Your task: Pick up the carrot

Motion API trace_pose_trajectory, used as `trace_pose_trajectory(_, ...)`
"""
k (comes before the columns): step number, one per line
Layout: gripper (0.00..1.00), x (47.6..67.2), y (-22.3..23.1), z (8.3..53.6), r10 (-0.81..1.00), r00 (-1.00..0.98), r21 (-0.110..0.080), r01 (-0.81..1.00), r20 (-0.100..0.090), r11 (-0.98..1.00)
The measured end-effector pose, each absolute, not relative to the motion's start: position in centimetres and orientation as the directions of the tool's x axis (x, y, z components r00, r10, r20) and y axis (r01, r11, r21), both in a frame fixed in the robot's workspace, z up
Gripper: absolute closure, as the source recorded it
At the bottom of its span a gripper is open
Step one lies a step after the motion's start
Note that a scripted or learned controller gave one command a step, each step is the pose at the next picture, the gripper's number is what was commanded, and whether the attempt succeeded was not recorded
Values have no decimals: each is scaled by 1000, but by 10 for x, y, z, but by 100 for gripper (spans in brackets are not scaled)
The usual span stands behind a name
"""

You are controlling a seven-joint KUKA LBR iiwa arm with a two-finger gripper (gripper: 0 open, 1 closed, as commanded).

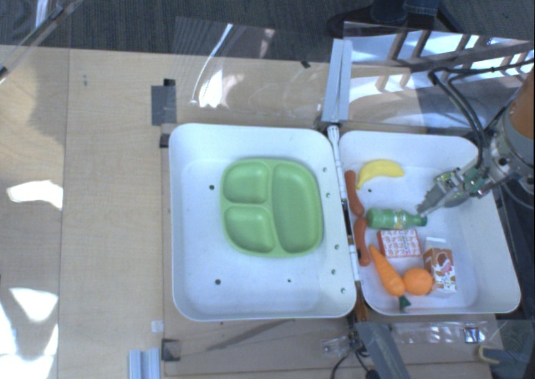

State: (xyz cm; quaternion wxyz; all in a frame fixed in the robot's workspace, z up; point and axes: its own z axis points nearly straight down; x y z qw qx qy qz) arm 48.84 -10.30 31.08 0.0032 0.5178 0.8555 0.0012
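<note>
One orange tapered carrot (384, 272) lies at the front of the right white bin (489, 298), touching 1 round orange fruit (418, 282); nearby are 1 green plastic bottle (394, 219), 1 yellow banana (381, 171), 2 small cartons (399, 243). The gripper (433, 200) sits just right of the bottle's cap, maybe touching it; can't tell its finger gap, too blurry.

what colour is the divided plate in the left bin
Light green, seen in the camera view: the divided plate in the left bin.

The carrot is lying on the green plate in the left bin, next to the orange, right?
Not quite. The camera view shows the carrot lying in the right bin, next to the orange. The green plate sits in the left bin.
</note>
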Motion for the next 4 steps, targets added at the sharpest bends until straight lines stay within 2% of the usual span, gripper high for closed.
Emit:
trace_pose_trajectory(1, 0, 488, -106, 198, 904, -428, 4, 904, -2, 428)
trace_pose_trajectory(2, 0, 495, -103, 104, 916, -400, 24, 916, -17, 400)
trace_pose_trajectory(4, 0, 496, -106, 96, 923, -384, 29, 923, -22, 385)
